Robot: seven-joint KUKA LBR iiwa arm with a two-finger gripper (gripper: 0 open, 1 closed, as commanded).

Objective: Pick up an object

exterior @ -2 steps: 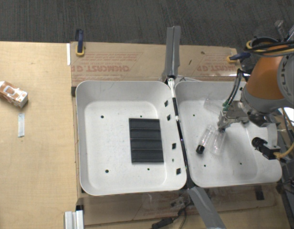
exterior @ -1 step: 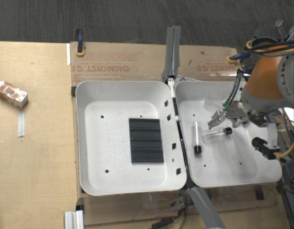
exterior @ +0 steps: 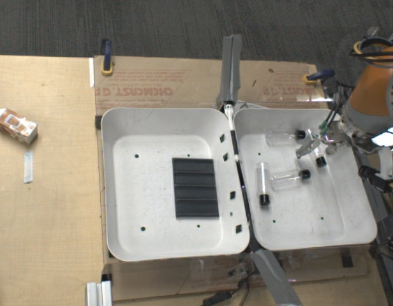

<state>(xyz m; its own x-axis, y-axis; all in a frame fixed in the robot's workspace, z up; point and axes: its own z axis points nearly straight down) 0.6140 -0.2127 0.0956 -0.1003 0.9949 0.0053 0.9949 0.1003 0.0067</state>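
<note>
We're looking down on two white bins side by side on a cardboard-covered bench. The left bin (exterior: pixel 120 190) is holding a black ribbed block (exterior: pixel 196 187), lying flat near the bin's middle, long side running near to far.

The right bin (exterior: pixel 337 222) is holding three clear tubes with black caps. One tube (exterior: pixel 262 183) is lying left of the bin's centre, running near to far, cap at its near end. A second tube (exterior: pixel 289 180) is lying just right of it, angled, cap pointing right. A third tube (exterior: pixel 286 136) is lying at the far side of the bin, cap also at its right end. The first two are almost touching at their clear ends; we can't tell if they're actually in contact.

The arm (exterior: pixel 370 94) is reaching in from the right, orange band showing above the wrist. The gripper (exterior: pixel 316 146) is hanging over the far right part of the right bin, between the far tube and the angled one. Whether it's spread or closed, we can't tell; it's too small and cluttered here. We're seeing nothing clearly held in it.

On the bare bench to the left, well apart from the bins, a small carton (exterior: pixel 16 126) is lying on its side, with a short pale strip (exterior: pixel 28 168) just nearer. Two clamps are sitting on the far edge of the cardboard: a blue-and-yellow one (exterior: pixel 106 57) on the left, another (exterior: pixel 316 77) on the right.
</note>
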